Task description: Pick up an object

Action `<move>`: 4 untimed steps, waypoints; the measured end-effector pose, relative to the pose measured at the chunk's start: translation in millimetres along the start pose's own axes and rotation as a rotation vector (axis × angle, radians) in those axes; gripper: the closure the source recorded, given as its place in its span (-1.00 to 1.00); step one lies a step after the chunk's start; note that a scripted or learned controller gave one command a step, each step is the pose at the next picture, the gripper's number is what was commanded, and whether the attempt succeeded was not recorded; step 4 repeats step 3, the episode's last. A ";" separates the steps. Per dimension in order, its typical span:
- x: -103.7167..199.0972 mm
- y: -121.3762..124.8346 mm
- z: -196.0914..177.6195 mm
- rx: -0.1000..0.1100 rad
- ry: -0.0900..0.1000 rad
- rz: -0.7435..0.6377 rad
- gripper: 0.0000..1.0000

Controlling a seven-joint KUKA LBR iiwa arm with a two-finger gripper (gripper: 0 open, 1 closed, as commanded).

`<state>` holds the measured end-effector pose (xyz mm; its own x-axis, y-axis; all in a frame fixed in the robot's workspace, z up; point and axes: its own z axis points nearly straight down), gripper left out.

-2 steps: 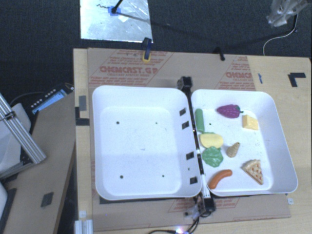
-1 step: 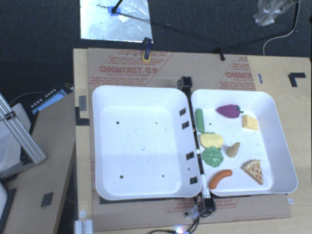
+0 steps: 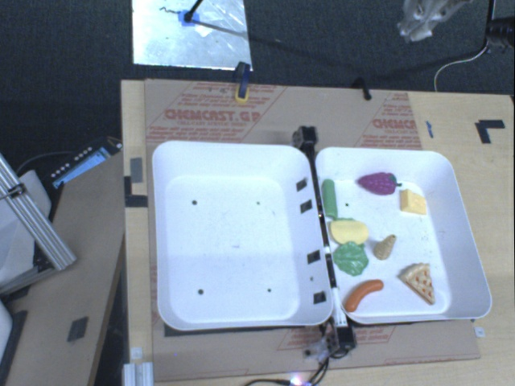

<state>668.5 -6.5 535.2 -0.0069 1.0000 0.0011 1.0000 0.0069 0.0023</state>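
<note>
Nearest us, at the front edge of the right bin (image 3: pixel 463 215), we see an orange sausage (image 3: pixel 364 293), long axis slanted, higher end toward the right. We count two white bins on the bench (image 3: pixel 201 111); the left bin (image 3: pixel 233 232) sits just beside the right one, with black clips along the seam between them.

We count seven toy food items, one of each, all in the right bin:
- sausage, front left
- pizza slice (image 3: pixel 419 282), front right, tip pointing to the rear left
- green leafy piece (image 3: pixel 351 257), just behind the sausage
- yellow lump (image 3: pixel 349 232), touching the leafy piece's rear edge
- small tan cone-like piece (image 3: pixel 385 246), right of the yellow lump, axis slanted
- green cucumber-like stick (image 3: pixel 329 199), along the left wall, long axis running front to rear
- purple eggplant-like piece (image 3: pixel 377 183), rear centre, long axis left to right, stem end toward the right
- yellow cheese block (image 3: pixel 414 202), just right of the purple piece

That makes eight on recount, not seven.

Gripper (image 3: pixel 420 16) sits at top right, well apart from both bins, over dark floor. It is blurred; we cannot tell its state.
</note>
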 end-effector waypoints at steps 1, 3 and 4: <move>34.7 0.1 -0.1 -0.001 0.000 0.000 1.00; 96.4 0.4 -0.1 0.000 0.000 0.002 1.00; 96.4 0.4 -0.1 0.000 0.000 0.002 1.00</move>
